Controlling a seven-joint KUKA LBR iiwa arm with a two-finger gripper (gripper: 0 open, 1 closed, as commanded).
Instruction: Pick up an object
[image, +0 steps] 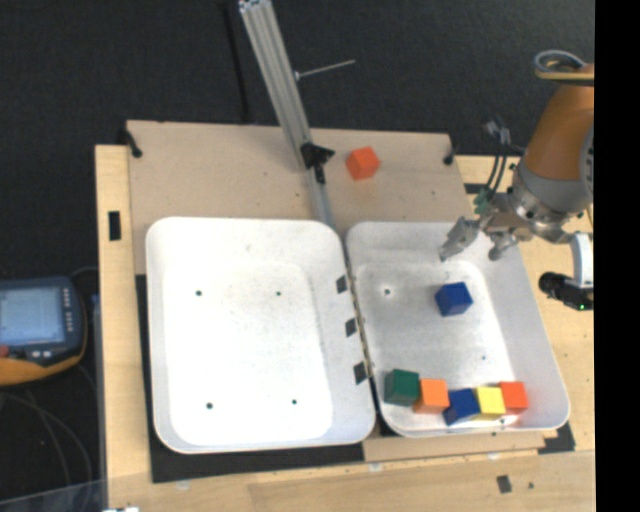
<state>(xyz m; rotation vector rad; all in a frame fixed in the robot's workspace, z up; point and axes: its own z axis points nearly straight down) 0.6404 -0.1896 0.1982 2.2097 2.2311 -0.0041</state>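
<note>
Blue is what I'm aiming for: a lone blue cube (454, 298) sits on the floor of the right bin (535, 330), toward its far right part and well apart from everything else. My gripper (477, 240) hangs above the bin's far edge, just up and beside that cube, with its two fingers spread wide and nothing between them.

Along the near edge of the same bin lies a row of blocks packed against each other: a green cube (402, 385), an orange cube (433, 393), a second blue cube (461, 404), a yellow cube (490, 400) and another orange-red cube (513, 395). Those touch one another, so I judge there is little room for fingers between them. One more orange cube (362, 163) rests on the bench (400, 150) beyond the bins, near the far edge. The left bin (165, 300) lies alongside, past the hinge line.

The lone blue cube looks rigid and small, probably light, with flat faces that should give a firm hold. I would take it across two opposite side faces, squaring the fingers to them first, since it sits slightly turned. The bin floor looks smooth, so a glancing touch might slide it away.
</note>
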